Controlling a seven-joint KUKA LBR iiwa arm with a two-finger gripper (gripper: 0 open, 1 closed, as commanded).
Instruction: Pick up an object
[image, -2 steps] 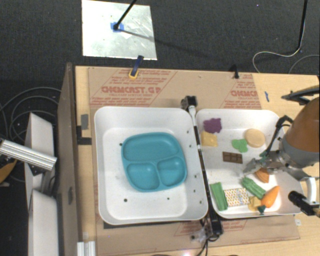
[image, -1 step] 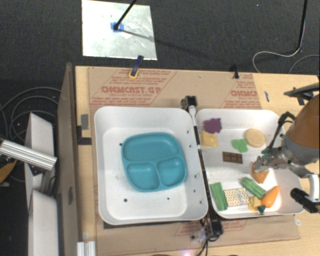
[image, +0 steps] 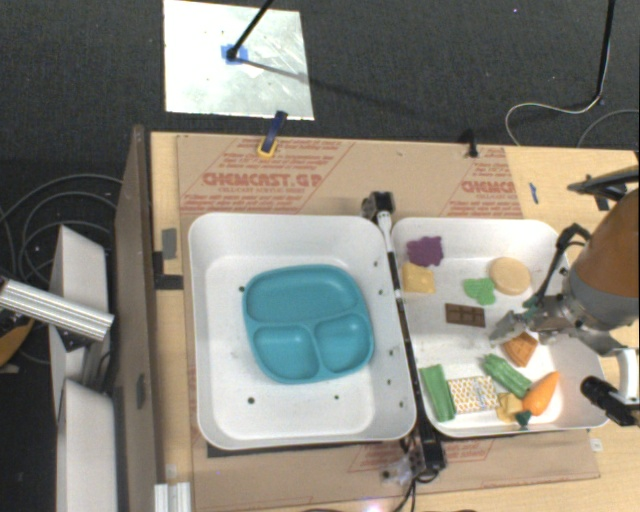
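Observation:
The right bin (image: 480, 232) holds several toy foods: purple grapes (image: 425, 250), a yellow block (image: 418, 280), a small green piece (image: 481, 291), a round beige biscuit (image: 510, 275), a brown chocolate bar (image: 465, 315), an orange-brown waffle piece (image: 520, 351), a long green vegetable (image: 508, 377), a carrot (image: 540, 393), a green stick (image: 436, 390) and a patterned cracker (image: 470, 393). My gripper (image: 524, 324) hangs low over the right bin, just above the waffle piece and right of the chocolate bar. I see nothing held in it.
The left bin (image: 220, 260) carries a teal divided plate (image: 305, 322). A divider rail (image: 392, 285) separates the two bins. The grey arm with its orange band (image: 608, 262) comes in over the right bin's right rim. Cardboard covers the bench behind the bins.

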